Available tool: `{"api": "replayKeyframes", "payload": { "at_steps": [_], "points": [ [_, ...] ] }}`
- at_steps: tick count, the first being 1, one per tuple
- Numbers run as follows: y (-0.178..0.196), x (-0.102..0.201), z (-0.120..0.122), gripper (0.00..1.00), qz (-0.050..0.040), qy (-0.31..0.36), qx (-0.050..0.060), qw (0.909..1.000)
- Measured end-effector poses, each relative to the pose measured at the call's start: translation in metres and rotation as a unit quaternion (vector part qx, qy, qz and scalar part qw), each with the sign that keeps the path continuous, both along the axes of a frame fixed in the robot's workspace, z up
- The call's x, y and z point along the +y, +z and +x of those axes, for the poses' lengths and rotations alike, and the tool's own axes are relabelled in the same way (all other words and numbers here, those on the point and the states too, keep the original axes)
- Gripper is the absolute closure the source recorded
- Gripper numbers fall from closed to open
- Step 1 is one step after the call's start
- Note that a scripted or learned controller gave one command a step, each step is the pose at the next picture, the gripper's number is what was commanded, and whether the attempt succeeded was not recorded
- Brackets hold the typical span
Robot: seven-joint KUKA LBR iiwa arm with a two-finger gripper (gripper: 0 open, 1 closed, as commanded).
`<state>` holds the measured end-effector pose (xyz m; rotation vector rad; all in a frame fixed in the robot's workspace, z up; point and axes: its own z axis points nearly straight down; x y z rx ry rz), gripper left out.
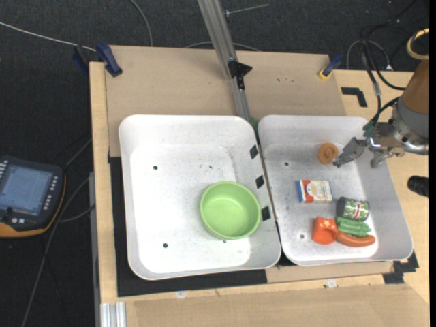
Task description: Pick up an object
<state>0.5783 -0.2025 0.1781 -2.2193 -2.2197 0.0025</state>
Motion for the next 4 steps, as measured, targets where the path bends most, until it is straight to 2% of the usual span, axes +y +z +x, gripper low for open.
{"api": "replayKeyframes", "payload": {
  "at_steps": [1, 2, 3, 4],
  "points": [
    [-0.057, 0.010, -0.002, 0.00, 0.0003, 0.000, 0.001, 1.0000],
    [-0.043, 0.009, 0.000, 1.00, -0.0006, 0.000, -0.003, 1.0000],
    [0.020, 0.009, 0.003, 1.00, -0.0012, 0.000, -0.005, 1.0000],
    [0.064, 0.009, 0.004, 1.00, -0.0010, 0.000, -0.004, 1.0000]
  ]
}}
